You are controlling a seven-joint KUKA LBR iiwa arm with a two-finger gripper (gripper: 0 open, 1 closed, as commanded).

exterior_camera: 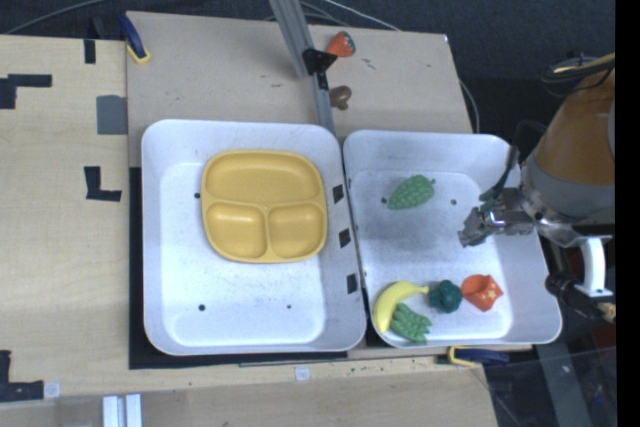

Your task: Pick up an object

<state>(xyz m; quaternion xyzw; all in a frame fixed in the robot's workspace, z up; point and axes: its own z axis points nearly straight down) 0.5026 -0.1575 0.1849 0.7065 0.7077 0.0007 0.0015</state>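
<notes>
Grey jaws (478,227) hang over right bin (440,150), nothing in them; cannot tell how wide. Toys at near edge: banana (393,298), orange pepper (482,292). Next: go down, grab one.

The grey arm (575,170) with its orange band enters from the right edge, its wrist bent down and leftward; the gripper (476,229) hangs low at the end, pointing left, with nothing visibly caught in it
</notes>
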